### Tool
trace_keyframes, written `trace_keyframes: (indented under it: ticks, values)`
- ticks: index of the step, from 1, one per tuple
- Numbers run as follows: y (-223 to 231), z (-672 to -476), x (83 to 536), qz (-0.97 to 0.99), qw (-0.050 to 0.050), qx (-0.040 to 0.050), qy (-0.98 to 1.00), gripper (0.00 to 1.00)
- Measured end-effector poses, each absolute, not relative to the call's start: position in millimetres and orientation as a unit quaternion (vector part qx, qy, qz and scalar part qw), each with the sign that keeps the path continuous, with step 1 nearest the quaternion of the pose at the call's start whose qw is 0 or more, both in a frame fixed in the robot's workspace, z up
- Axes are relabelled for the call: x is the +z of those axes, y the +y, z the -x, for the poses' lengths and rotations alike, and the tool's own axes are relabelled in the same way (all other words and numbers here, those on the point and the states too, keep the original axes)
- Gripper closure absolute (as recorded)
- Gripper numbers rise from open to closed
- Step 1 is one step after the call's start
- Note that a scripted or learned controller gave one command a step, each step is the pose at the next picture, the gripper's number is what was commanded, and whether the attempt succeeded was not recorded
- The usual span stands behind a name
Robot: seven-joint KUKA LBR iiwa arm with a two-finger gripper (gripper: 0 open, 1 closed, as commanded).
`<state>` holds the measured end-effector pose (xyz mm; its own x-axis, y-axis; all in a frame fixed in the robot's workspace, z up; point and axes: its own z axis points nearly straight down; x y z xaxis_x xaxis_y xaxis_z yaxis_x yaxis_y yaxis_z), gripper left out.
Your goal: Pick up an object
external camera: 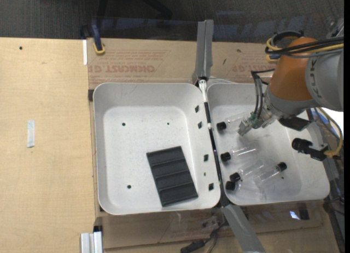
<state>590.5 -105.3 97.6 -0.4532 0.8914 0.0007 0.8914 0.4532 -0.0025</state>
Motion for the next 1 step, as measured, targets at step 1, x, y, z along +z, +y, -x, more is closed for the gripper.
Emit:
trace_keyframes:
  ticks: [1]
  values:
    - [-105.3,-590.5,97.5,0.523,0.001,0.0009,-0.852,0.0]
